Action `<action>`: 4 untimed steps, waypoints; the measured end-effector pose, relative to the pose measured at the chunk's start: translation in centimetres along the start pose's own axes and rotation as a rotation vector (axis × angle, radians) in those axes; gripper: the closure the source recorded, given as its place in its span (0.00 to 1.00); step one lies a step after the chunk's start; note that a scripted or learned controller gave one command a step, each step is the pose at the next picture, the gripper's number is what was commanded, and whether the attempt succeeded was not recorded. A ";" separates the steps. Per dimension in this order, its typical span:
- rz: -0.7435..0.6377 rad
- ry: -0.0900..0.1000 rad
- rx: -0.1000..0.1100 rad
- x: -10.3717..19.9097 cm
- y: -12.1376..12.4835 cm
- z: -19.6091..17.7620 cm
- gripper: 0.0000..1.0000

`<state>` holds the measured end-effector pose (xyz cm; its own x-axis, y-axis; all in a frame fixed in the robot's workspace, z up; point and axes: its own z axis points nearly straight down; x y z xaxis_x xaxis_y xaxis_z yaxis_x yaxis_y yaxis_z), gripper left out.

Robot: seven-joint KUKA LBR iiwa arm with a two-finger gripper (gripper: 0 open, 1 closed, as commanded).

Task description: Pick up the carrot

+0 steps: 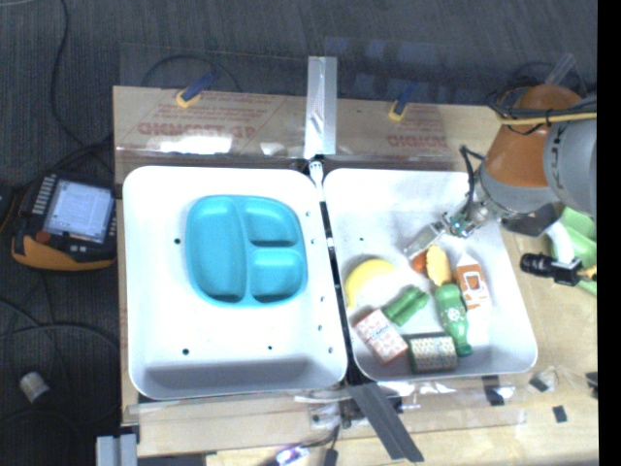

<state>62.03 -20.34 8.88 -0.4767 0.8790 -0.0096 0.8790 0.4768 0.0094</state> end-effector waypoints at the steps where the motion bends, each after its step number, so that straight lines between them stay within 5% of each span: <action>1: 0.078 0.000 0.001 8.7 -6.5 -0.2 0.00; 2: 0.079 0.006 0.001 8.8 -6.4 -0.7 1.00; 3: 0.728 -0.003 0.002 9.8 -3.5 -0.2 1.00; 4: 0.729 -0.004 0.002 9.8 -3.5 -0.1 0.00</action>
<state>54.24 -13.38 8.88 0.2296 0.9733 -0.0052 0.9732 -0.2295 0.0129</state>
